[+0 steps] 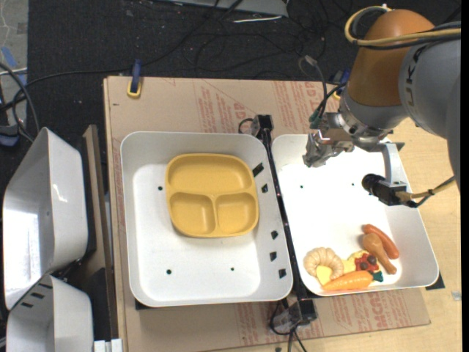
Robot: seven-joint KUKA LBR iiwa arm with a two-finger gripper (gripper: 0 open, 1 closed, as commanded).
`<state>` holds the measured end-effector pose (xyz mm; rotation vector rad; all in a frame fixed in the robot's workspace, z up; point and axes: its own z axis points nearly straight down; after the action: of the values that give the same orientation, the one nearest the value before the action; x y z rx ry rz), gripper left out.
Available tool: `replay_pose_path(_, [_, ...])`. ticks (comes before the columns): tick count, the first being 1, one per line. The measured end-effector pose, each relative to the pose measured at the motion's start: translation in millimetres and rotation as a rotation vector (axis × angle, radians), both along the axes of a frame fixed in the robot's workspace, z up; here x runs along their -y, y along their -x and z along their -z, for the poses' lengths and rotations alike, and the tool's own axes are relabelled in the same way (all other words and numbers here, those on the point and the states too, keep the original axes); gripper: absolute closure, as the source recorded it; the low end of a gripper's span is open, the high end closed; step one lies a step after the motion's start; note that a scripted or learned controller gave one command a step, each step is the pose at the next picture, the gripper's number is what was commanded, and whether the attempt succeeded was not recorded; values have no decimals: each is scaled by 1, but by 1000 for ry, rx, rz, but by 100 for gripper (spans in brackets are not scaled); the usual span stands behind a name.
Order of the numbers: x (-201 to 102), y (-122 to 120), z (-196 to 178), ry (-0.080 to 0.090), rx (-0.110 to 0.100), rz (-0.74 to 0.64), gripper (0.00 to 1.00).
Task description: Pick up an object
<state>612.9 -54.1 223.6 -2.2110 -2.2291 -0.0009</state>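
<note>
Cardboard-topped tabletop [190, 101] carries two bins; the gripper [320, 151], its grip state unreadable, hovers at the right white bin's [322, 196] far edge, needing to reach the plastic toy food pile [355, 261] at its near corner.

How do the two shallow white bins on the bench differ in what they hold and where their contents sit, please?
The left white bin holds one large item, a yellow three-compartment plate, while the right white bin holds several small toy foods. The plate lies near the middle of its bin; the foods are bunched in the near right corner. The gripper hangs over the right bin's far edge, not the left. Both are shallow, white and rounded at the corners.
</note>
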Motion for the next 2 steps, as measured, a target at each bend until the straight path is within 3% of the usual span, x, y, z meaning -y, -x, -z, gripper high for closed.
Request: replay_pose_path(2, [-97,18,-7,0,0,0,100])
